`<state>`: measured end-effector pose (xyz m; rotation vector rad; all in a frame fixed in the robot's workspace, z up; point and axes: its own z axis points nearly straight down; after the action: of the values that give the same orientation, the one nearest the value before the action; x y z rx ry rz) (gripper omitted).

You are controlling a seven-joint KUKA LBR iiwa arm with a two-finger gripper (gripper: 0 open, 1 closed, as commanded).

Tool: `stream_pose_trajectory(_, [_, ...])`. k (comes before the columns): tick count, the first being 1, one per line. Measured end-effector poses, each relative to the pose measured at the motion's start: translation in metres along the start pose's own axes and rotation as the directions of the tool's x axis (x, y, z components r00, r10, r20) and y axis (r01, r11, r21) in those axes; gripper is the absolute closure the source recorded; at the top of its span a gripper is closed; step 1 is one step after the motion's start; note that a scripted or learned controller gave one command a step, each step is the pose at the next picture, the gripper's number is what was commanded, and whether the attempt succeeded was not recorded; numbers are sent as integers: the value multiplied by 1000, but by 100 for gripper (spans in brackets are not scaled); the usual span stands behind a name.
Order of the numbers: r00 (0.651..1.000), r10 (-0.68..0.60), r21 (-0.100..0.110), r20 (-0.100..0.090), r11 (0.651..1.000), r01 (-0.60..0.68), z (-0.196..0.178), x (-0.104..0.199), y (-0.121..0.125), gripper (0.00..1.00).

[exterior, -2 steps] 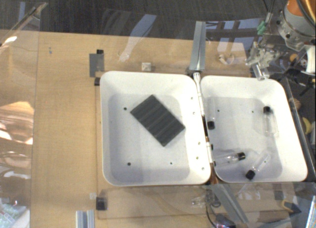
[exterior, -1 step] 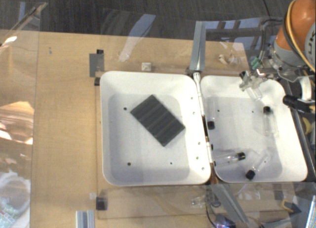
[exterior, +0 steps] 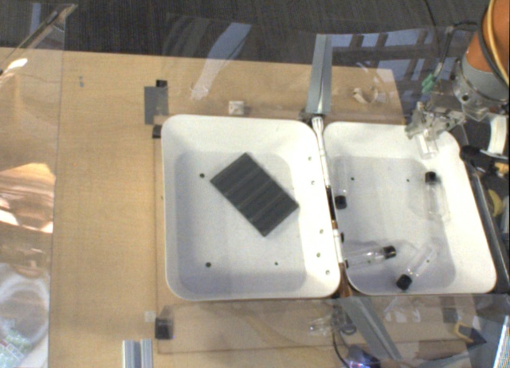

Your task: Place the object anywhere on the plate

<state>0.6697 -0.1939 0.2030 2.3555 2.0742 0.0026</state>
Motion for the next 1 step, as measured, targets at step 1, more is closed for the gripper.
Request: stream_pose_trajectory(1, [998, 69, -2, 0, 998, -69, -65, -3, 1, 100])
